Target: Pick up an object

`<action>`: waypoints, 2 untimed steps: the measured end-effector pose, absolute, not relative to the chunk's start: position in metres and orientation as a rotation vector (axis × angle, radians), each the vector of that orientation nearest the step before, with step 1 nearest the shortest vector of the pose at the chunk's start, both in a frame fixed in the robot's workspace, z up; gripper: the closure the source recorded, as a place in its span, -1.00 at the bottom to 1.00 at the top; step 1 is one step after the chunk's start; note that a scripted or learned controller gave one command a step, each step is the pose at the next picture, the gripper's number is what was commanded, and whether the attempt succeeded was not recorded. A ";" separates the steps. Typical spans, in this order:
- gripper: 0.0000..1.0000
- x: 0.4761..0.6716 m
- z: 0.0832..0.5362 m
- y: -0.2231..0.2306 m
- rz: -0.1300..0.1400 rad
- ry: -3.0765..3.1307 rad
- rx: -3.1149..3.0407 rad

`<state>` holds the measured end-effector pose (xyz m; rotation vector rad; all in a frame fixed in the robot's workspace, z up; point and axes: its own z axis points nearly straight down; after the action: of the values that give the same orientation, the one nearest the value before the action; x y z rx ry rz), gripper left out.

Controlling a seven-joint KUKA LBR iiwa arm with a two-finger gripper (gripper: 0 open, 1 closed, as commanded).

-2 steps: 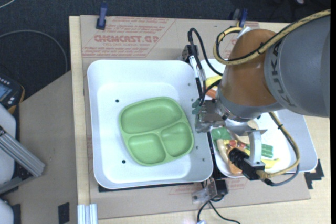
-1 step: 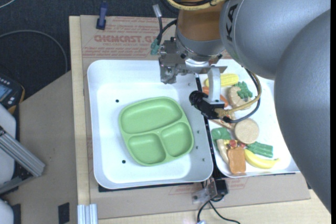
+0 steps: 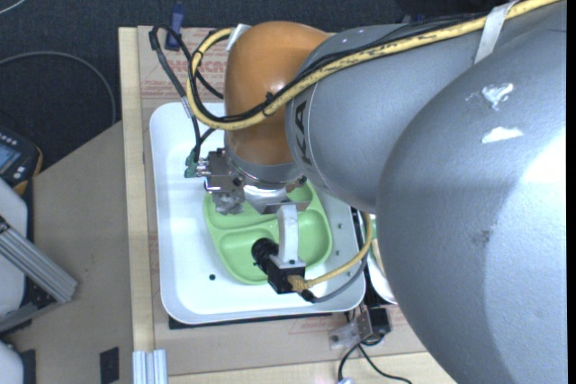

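— Where were you at that moment?

— My gripper (image 3: pixel 270 229) hung low over the white bin (image 3: pixel 175 220), with my grey arm (image 3: pixel 432 148) coming in from three o'clock and the orange band (image 3: pixel 261 76) at twelve o'clock above the wrist.

— And the object?

— A pale green sectioned tray (image 3: pixel 236 247) lay in the bin directly beneath me, its open compartment showing toward six o'clock.

— Were your fingers spread or pinching it?

— I cannot tell; my wrist housing hid them.

— Any writing to read?

— Red print ran along the cardboard (image 3: pixel 160 76) under the bin at ten o'clock, too blurred to read. A yellow cable (image 3: pixel 342 270) looped at four o'clock.
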<state>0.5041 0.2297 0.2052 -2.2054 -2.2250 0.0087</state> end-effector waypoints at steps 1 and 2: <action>1.00 0.560 0.414 0.224 -0.020 -2.227 -2.224; 1.00 0.590 0.214 0.223 0.026 -2.214 -2.219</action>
<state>0.5903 0.2226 0.2142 -2.2188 -2.2143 0.0256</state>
